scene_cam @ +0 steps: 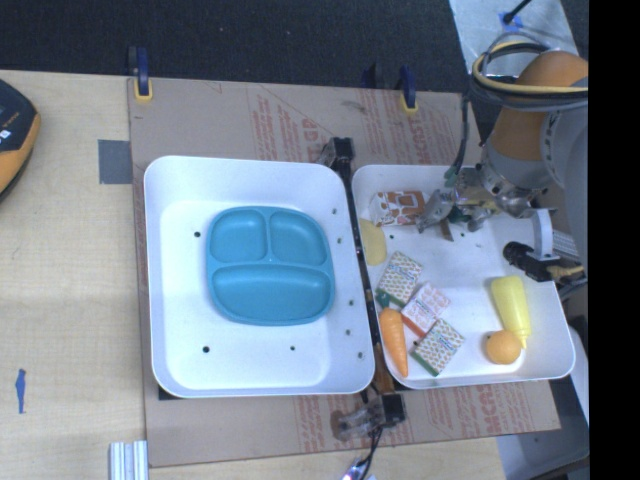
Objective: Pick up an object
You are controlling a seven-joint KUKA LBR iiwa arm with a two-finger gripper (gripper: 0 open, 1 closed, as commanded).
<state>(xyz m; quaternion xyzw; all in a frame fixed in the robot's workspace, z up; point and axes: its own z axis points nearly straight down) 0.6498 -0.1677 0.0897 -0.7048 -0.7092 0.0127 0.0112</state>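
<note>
KUKA iiwa arm [545,118]: rounded grey housing with a broad orange band above the wrist, the orange section bulbous and smooth, ringed at its upper edge by a loop of black and yellow cable. Wrist assembly below the band: grey metal, irregular in outline, with small dark fittings and thin dark leads running along its left side. Gripper [450,213]: small two-finger unit in dull grey and black metal, angular and skeletal beside the smooth casing of the arm; finer markings or screws too small to make out.
</note>
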